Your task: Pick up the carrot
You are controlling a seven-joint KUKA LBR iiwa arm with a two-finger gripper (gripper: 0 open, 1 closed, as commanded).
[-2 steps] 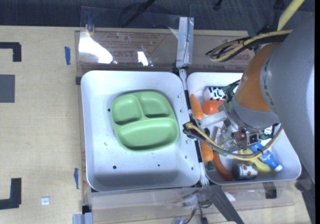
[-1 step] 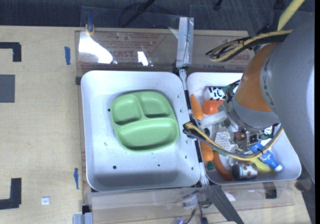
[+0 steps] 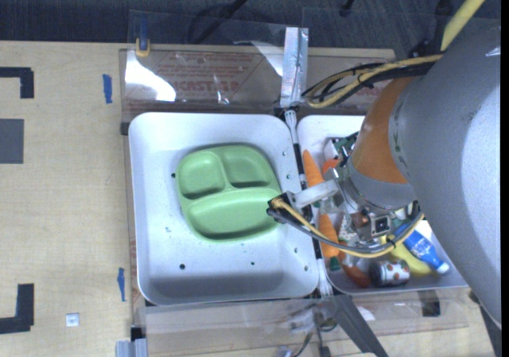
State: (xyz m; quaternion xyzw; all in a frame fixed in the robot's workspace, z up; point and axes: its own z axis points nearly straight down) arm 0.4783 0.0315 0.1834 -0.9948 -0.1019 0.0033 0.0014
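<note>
I see the tapered orange carrot [image 3: 312, 172] lying in the right bin [image 3: 343, 126] against its left wall, just beside the arm's wrist and looped cables. The hand [image 3: 347, 220] hangs low over the clutter; whether it is spread I cannot tell. A smooth green divided plate [image 3: 227, 191] sits in the left bin [image 3: 159, 212].

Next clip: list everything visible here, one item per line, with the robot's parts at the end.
Bins: two, white, side by side on the bench; left bin, right bin.
Divided plate: one, green, three compartments, in the left bin.
Carrot: one, orange, at the right bin's left edge, partly hidden by the arm.
Blue-and-yellow item: one, right bin, near the front.
Dark can-like item: one, right bin's front edge.
Arm: grey with an orange band, over the right bin.
Gripper: low in the right bin; finger state unclear.
</note>
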